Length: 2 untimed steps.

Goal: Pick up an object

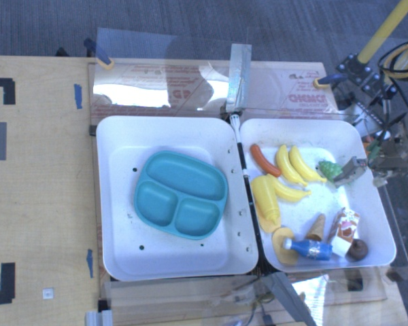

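bench (34, 182) | wooden | left bin (115, 236) | right bin (374, 209) | side by side

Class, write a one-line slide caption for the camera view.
Blue tray in the left bin; toy food, including bananas, in the right bin, with the hand at its right side.

Red print on the clear back panels (190, 80) is too blurred to read.
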### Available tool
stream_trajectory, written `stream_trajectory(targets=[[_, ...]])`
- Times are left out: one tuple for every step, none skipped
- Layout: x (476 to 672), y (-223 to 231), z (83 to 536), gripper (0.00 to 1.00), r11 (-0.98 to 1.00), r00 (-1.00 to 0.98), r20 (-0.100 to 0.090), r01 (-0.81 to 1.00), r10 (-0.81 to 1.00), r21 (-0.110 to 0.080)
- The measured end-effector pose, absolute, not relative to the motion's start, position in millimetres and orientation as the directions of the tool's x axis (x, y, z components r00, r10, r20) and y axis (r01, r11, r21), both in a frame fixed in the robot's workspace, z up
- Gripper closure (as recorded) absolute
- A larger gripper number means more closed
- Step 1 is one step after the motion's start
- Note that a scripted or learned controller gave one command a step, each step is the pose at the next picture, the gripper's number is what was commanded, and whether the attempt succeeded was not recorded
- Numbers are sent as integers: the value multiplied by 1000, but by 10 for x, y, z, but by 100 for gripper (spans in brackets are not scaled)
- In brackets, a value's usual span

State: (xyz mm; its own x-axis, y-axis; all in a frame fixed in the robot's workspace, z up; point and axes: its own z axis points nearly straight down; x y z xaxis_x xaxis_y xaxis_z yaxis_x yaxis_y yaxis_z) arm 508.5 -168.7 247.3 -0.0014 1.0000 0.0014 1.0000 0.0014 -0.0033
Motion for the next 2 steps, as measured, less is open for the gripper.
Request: stream_trajectory(targets=[[5290, -1440, 1281, 0, 60, -60, 3, 998, 998, -10], [5978, -1091, 992, 0, 94, -94, -6, 995, 996, 25]])
